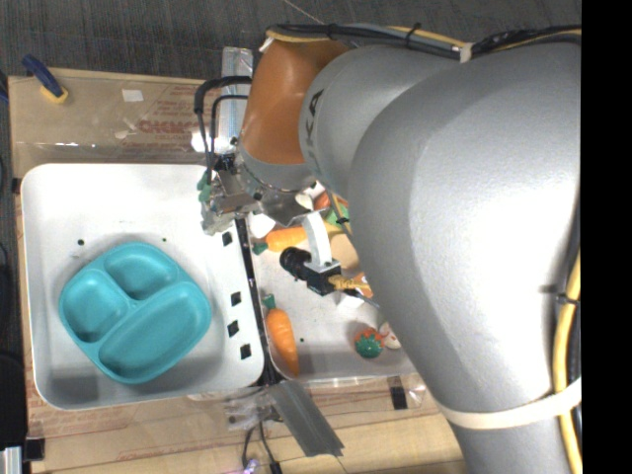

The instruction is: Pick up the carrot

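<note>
As I hover, edges: my gripper (221, 205) at divider (249, 299), room at nine o'clock.
Carrot (281, 341): orange, tapered, six o'clock.
Grip: cannot tell.

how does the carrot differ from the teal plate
The carrot is orange, slim and small; the teal plate is broad, with three compartments. The carrot lies in the view's right bin by the divider; the teal plate lies in the left bin. Both rest on a bin floor.

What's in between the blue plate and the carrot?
In the camera view, only the white walls where the two bins meet lie between the plate and the carrot. No other things sit there.
</note>
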You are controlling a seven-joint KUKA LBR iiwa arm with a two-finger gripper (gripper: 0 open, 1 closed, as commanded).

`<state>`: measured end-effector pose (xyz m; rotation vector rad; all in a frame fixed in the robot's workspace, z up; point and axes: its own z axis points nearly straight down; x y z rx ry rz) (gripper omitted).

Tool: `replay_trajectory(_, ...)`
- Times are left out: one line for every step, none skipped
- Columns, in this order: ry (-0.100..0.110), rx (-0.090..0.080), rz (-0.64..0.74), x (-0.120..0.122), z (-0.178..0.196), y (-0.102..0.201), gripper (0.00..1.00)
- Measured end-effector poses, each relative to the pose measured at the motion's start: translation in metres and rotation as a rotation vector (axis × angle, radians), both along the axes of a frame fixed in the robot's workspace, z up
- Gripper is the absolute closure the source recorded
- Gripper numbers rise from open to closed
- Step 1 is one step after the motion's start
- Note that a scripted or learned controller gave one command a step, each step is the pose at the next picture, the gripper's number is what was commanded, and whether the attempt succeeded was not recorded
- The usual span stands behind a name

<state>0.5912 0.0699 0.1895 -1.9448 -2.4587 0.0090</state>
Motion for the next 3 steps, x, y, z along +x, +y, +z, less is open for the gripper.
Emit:
replay_trajectory(-0.011,0.002,0.114,-0.098,0.066,-0.007,1.0)
replay_trajectory(-0.011,0.001,0.209,-0.114,0.106,-0.084,1.0)
replay_trajectory(-0.009,0.002,0.404,-0.05,0.11,-0.064,1.0)
